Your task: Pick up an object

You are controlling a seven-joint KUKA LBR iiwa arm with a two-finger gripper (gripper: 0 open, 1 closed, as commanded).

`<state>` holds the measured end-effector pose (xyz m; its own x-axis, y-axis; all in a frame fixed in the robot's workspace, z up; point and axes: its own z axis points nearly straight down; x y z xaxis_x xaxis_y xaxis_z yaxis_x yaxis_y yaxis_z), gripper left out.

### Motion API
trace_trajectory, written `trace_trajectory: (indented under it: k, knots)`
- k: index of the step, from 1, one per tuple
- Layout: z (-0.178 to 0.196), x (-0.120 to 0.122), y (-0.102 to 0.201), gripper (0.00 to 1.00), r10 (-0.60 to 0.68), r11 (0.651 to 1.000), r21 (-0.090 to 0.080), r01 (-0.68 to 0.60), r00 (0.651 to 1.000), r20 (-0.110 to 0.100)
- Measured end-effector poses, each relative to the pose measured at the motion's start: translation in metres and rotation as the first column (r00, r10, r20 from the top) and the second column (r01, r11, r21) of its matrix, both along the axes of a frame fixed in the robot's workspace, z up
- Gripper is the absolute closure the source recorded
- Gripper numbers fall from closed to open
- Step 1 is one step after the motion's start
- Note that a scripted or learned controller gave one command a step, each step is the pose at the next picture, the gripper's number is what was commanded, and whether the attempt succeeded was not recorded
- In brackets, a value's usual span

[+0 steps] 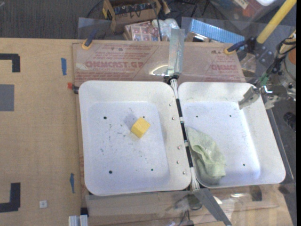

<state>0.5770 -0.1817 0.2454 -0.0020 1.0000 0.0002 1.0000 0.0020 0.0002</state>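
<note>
Here, yellow block (140, 127) cornerwise, diamond-like, in left bin (94, 98).

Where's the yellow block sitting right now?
In the camera view, the yellow block lies in the left bin, slightly above its middle. It is well apart from the green cloth, which is bunched against the right bin's lower left corner.

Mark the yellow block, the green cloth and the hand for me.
yellow block (140, 127): camera view, middle of its top face.
green cloth (207, 157): camera view, centre of the crumpled heap.
hand (246, 100): camera view, at the fingertips over the right bin's far edge.
</note>
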Motion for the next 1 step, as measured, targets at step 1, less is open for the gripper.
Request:
trace_trajectory:
  k: [1]
  knots:
    - [0.0195, -0.0218, 0.0062, 0.0, 0.071, 0.997, 0.0, -0.071, 0.997, -0.001]
